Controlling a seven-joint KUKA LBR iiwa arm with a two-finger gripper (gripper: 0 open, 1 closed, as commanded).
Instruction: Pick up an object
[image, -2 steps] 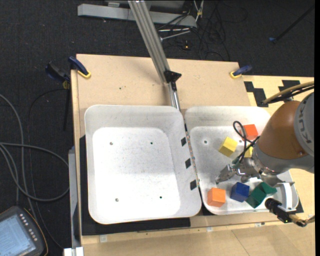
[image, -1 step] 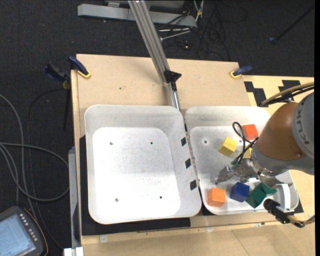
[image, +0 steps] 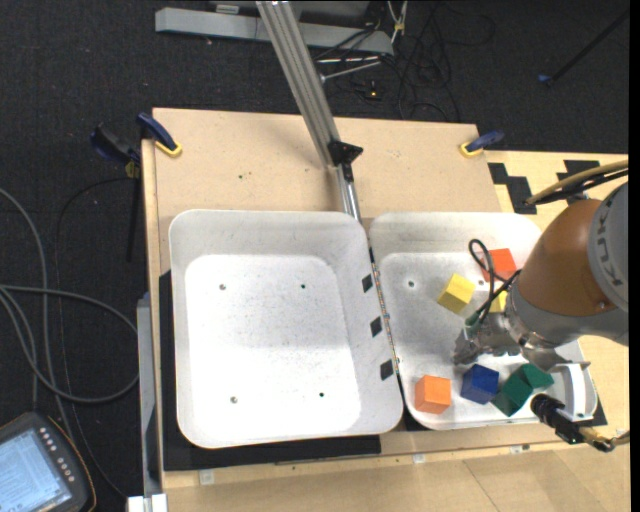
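The right bin (image: 410, 245) holds several small blocks: a yellow one (image: 456, 293), a red-orange one (image: 500, 263), an orange one (image: 432, 393), a blue one (image: 480, 383) and a green one (image: 520, 387). My gripper (image: 472, 345) reaches down into this bin just above the blue block, between the yellow block and the blue one. The arm's orange band and wrist cover much of the bin's right side. The fingertips are dark and small against the bin floor, and nothing is visibly lifted.
The left bin (image: 200, 240) lies beside the right one, with a dark ridge between them. A metal pole (image: 305, 80) slants down to the bins' far edge. Clamps sit at the bench's back corners. Cables run on the floor at left.
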